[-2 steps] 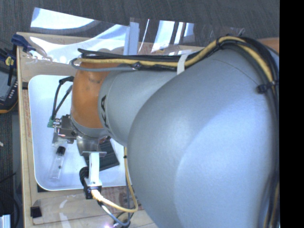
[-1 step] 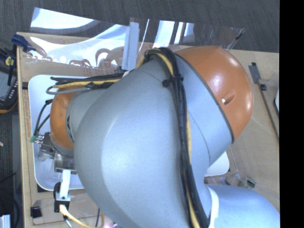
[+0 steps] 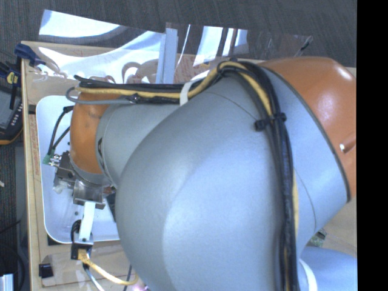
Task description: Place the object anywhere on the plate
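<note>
My grey arm (image 3: 230, 180) reaches in from the right and covers most of the bench. Its orange band (image 3: 83, 141) and wrist hang over the left white bin (image 3: 47, 214). The gripper (image 3: 76, 187) sits low in that bin, close to its left wall. The gripper's own body hides what lies under it. The arm hides the bin's right half and the whole right bin.
A black and yellow device (image 3: 9, 111) lies off the bench at the far left. Clear plastic sheeting (image 3: 91, 29) stands along the back. A small black block (image 3: 45, 270) rests on the wooden bench in front of the left bin.
</note>
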Controlling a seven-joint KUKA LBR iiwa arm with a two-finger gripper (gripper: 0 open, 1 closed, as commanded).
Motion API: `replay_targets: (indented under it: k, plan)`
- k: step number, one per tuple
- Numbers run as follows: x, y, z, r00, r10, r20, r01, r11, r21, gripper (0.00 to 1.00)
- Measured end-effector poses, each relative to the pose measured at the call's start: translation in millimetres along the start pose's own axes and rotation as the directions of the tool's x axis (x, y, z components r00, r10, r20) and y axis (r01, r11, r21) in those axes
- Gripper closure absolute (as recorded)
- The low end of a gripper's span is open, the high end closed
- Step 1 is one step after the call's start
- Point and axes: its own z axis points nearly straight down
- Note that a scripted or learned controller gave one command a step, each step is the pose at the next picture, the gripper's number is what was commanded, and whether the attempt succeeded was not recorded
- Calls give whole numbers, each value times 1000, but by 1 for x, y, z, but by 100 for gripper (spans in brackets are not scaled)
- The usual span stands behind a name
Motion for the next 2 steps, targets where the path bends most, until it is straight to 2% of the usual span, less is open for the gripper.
replay_targets:
  k: [1, 2]
  plan:
    - [20, 62, 2, 1000, 3, 1, -3, 1000, 0, 0]
    - [13, 35, -82, 995, -96, 0, 96, 995, -1, 0]
